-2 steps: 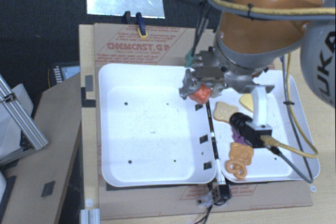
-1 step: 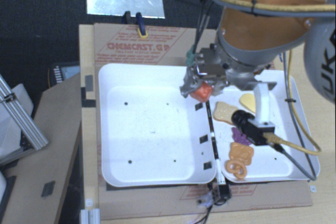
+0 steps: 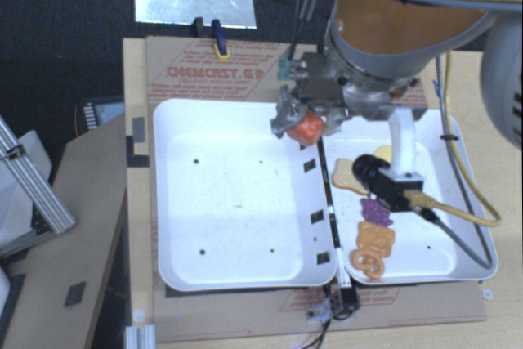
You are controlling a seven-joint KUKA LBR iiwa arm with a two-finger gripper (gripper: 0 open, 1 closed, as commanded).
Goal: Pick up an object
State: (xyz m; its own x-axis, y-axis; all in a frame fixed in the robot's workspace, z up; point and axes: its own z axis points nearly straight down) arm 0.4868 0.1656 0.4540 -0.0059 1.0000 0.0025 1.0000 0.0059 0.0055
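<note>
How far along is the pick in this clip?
Done, by the look of it: the gripper has an orange object between its fingers, over the divider at the bins' far edge. In hand: carrying it. Left: holding on; the grip looks partial. Toast, purple piece and pretzel lie in the right bin.

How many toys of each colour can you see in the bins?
Orange-red toy, between the end effector fingers above the divider: 1
Tan toast slice: 1
Yellow piece: 1
Purple toy: 1
Orange pretzel toys: 2
Total: 6
</note>
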